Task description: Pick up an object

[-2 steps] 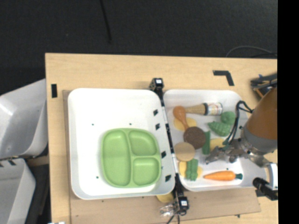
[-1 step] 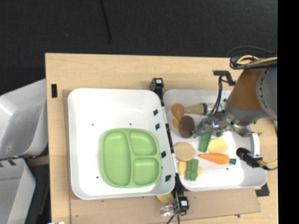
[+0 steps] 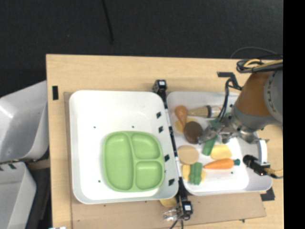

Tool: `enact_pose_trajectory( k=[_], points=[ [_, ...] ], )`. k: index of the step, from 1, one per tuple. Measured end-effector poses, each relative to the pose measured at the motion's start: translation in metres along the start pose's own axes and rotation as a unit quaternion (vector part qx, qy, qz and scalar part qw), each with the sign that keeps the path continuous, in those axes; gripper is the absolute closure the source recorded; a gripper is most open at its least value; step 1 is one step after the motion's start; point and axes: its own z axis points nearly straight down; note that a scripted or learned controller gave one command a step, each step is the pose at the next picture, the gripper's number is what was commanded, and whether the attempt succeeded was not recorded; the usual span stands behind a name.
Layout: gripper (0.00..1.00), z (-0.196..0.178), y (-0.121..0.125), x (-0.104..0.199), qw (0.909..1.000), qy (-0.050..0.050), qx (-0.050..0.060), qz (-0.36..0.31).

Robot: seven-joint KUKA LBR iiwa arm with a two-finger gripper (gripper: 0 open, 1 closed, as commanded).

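Toys (image 3: 205, 149) lay heaped in right bin (image 3: 238, 185), gripper (image 3: 215, 131) low over brown piece (image 3: 192, 131) mid-frame right, finger spread and grasp impossible to tell.

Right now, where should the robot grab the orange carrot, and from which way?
Grab the carrot around its thick orange middle, coming straight down from above. It lies flat, roughly left to right, green top pointing right. The end effector should close across its narrow width; the yellow piece sits close behind, so it may be tight.
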Motion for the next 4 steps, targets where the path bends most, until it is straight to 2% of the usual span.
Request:
enact_pose_trajectory(
  k=[1,2,3,4],
  points=[
    [0.0,-0.031,-0.077,0.022,1.0,0.001,0.001,0.0],
    [0.0,-0.098,-0.072,0.102,1.0,0.002,-0.003,-0.005],
    [0.0,-0.029,-0.076,0.011,1.0,-0.001,0.002,0.003],
    [1.0,-0.042,-0.074,0.015,1.0,0.0,0.0,0.0]
  ],
)
